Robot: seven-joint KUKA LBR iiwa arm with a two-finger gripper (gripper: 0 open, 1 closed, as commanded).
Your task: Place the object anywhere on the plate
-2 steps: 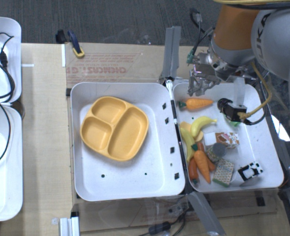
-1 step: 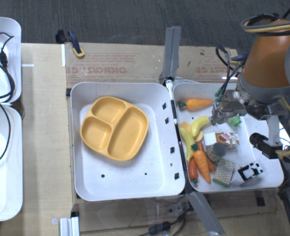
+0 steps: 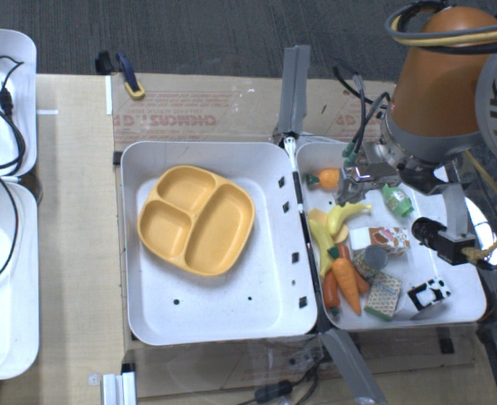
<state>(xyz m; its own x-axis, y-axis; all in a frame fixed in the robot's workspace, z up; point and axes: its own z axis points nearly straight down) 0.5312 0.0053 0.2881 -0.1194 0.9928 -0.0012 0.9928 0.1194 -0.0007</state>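
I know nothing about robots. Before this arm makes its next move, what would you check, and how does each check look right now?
1. Yellow three-compartment plastic plate sits flat in the left white bin: ok.
2. Plate has free space for an item: ok.
3. Gripper is over the right white bin, near the yellow toy banana: ok.
4. An item is gripped: cannot tell.
5. Toys lie apart enough to pick one cleanly: not ok, they are crowded.

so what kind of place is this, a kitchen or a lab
Most likely a robotics lab bench, not a kitchen: a robot arm reaches over two white bins, one holding a plastic plate, the other toy food such as a banana and a carrot.
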